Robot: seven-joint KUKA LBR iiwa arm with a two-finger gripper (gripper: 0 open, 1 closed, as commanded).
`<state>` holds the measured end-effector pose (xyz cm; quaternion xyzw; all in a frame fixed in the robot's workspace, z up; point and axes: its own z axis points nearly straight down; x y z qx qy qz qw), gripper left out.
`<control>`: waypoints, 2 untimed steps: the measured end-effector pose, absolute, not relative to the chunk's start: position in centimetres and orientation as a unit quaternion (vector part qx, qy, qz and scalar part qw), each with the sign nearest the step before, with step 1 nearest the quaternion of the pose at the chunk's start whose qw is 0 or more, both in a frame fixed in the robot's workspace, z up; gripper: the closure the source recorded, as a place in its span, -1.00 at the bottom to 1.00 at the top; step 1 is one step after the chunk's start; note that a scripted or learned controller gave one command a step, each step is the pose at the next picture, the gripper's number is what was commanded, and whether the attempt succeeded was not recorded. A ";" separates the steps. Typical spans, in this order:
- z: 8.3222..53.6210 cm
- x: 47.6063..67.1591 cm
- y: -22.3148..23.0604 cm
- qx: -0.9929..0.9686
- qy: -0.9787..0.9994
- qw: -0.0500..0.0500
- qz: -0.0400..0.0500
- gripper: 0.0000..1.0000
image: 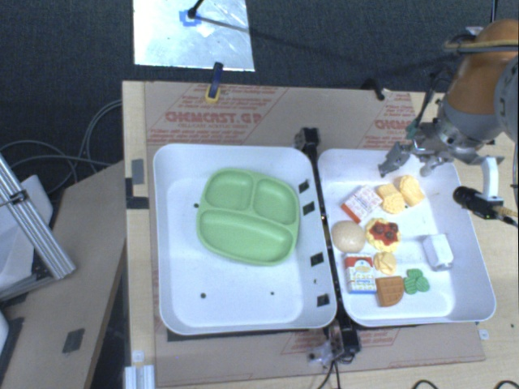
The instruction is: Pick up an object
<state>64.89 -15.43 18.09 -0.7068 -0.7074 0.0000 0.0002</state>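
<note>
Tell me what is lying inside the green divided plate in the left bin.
All three compartments of the green plate show bare green. It hides the left bin floor directly beneath it.

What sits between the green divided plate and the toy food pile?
In the camera view, the inner walls of the two white bins and a dark divider strip with black clips run between the green plate and the toy food.

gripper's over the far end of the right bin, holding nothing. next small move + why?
Probably ease the open gripper down and slightly toward the yellow pieces just below it. Nothing sits between its fingers, and those are the closest items in the right bin.
</note>
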 end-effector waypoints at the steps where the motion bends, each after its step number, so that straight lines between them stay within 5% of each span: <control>1: 12.2 64.9 -16.1 -0.707 -0.707 0.000 0.000 -1.00; 2: 8.7 65.2 -16.0 -0.707 -0.708 -0.001 -0.002 -1.00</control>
